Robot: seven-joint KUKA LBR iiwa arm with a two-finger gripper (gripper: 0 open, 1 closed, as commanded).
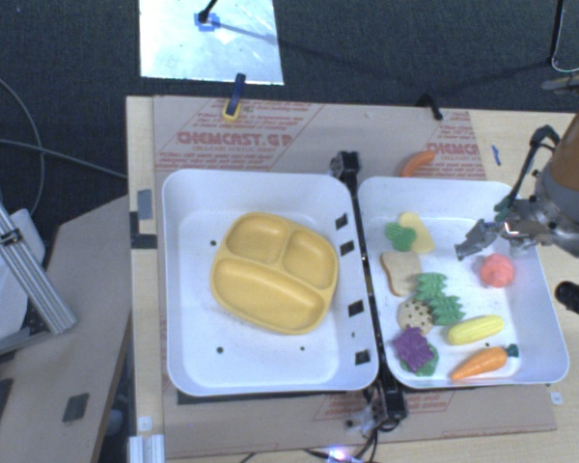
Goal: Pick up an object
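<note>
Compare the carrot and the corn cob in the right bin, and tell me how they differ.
The carrot is orange with a green top; the corn cob is plain yellow. The carrot tapers to a point, while the corn cob is blunt and rounded at both ends. The carrot lies nearer the bin's front wall, the corn cob just behind it. Both lie flat, slanted alike.

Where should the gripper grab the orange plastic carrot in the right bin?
Grip the orange plastic carrot across its thick middle, coming straight down from above. It lies flat, pointing left-right near the right white bin's front rim, so fingers should close front-to-back. The yellow corn behind leaves little room, probably enough.
</note>
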